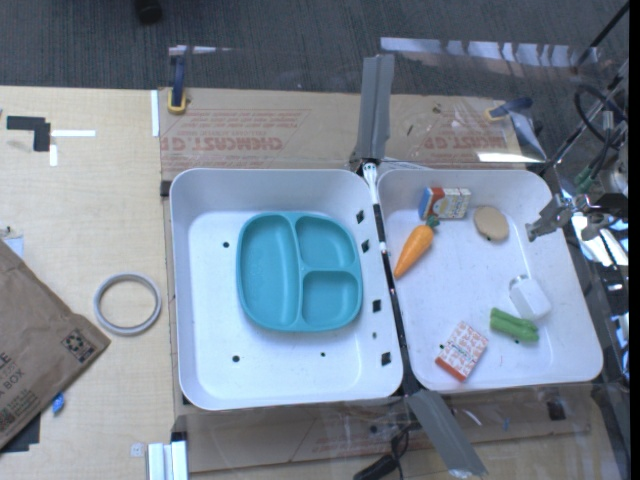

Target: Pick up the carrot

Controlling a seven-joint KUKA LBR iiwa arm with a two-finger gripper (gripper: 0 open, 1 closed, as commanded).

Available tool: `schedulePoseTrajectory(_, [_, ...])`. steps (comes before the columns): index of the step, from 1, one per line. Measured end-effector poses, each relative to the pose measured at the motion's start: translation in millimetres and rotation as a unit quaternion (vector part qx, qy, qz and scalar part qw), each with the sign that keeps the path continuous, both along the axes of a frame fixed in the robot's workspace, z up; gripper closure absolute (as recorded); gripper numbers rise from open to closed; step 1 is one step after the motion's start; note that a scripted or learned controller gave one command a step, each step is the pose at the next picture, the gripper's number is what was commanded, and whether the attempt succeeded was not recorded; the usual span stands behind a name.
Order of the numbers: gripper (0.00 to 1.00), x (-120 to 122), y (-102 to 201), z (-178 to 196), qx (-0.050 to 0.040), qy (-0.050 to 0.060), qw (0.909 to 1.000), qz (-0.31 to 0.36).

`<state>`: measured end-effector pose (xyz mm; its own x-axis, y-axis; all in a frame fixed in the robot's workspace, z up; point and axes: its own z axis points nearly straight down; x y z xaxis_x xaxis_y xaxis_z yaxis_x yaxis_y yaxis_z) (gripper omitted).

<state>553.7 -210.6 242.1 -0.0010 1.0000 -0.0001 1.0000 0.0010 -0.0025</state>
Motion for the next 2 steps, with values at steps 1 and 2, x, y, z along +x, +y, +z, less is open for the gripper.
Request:
schedulePoseTrajectory(1, [0.0,50.1,79.9,-65.3,0.0,0.0,0.996,0.089])
schedulePoseTrajectory(2, [0.0,9.2,107.2,-9.9,0.0002,0.0,0.9943,0.107])
